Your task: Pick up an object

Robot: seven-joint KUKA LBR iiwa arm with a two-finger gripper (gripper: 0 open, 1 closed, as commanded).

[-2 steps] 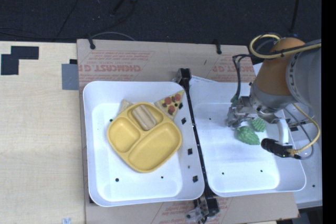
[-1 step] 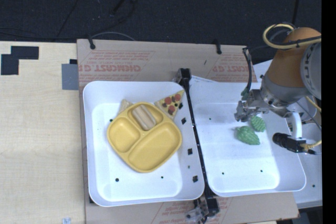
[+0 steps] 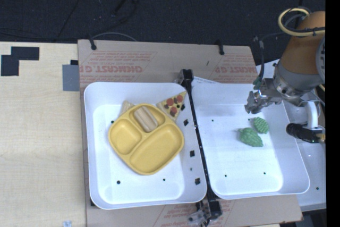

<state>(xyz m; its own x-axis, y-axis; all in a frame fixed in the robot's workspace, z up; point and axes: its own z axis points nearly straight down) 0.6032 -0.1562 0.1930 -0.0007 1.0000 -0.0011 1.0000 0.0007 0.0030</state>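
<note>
Here the gripper [image 3: 255, 102] hovers above the right bin [image 3: 234, 178]; how its jaws stand I cannot tell. Two green toy pieces [image 3: 254, 132] lie just below it, ungrasped. Next, seemingly: descend and close.

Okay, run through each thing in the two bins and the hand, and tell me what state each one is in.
Yellow divided plate: right side up in the left bin.
Tan piece: lying in the plate's top compartment.
Pizza slice: flat, beside the plate's upper edge.
Two green objects: lying in the right bin, close together.
Hand: above the right bin, holding nothing visible.
</note>
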